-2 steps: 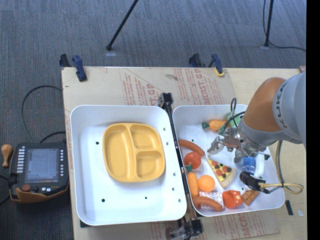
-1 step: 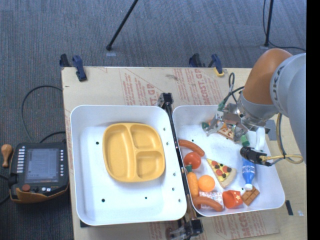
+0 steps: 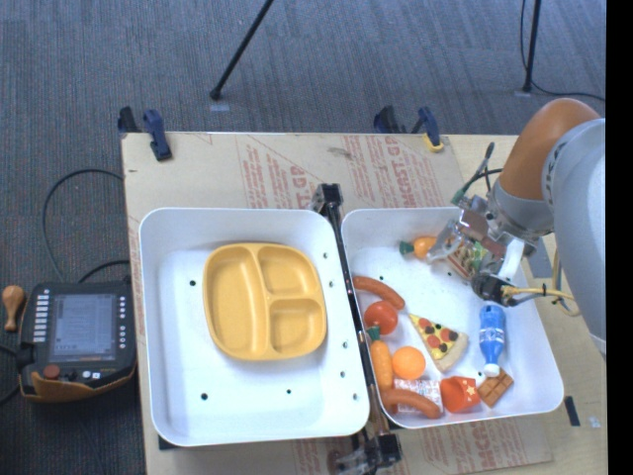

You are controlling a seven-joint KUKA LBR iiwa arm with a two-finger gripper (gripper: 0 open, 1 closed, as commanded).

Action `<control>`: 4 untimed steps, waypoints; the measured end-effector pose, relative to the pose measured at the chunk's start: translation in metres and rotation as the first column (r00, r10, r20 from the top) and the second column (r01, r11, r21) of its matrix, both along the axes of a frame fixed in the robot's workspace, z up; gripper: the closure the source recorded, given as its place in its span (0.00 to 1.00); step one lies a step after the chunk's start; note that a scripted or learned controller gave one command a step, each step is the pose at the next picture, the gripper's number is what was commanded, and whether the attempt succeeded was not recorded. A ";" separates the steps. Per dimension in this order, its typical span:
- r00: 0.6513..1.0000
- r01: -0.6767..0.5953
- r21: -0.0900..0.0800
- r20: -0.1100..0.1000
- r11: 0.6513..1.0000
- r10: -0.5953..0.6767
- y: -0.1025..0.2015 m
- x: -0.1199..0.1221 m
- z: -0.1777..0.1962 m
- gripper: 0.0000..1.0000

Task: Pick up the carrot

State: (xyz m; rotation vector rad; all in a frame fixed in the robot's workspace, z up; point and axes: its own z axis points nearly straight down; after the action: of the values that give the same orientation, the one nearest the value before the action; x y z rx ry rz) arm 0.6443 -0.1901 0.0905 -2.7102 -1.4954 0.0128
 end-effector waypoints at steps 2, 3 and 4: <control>0.990 0.138 -0.034 0.023 0.990 -0.137 0.083 -0.001 0.007 1.00; 0.990 0.137 -0.035 0.023 0.990 -0.137 0.084 -0.001 0.006 0.00; 0.991 0.135 -0.034 0.020 0.990 -0.134 0.084 -0.001 0.016 1.00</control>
State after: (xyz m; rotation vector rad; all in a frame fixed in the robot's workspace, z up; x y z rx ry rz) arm 0.6434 -0.1064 0.1068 -2.8402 -1.3254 0.0100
